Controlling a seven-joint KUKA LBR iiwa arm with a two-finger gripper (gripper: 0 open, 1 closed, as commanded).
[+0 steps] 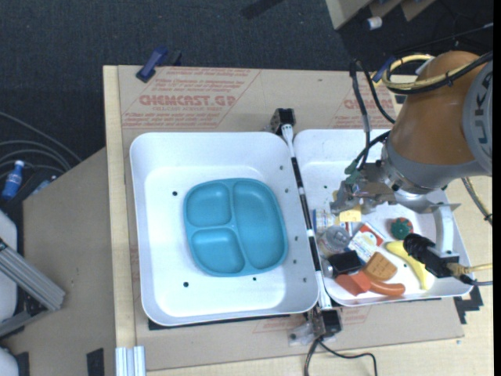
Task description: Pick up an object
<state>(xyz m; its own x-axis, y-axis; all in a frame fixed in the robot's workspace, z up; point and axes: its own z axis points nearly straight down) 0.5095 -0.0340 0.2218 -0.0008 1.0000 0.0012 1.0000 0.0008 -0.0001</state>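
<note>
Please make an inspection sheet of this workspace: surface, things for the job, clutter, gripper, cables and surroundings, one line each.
Surface: brown board with red print, bearing a left bin and a right bin side by side.
Job's things: right bin holds a crowded pile, among it a banana, a sausage, a green ball and a black block.
Clutter: blue tray with three compartments lies in the left bin; blue clip at the board's far edge.
Gripper: gripper low over the pile; finger state cannot be told.
Cables: black cables run to the arm; more at far left.
Surroundings: dark carpet.
</note>
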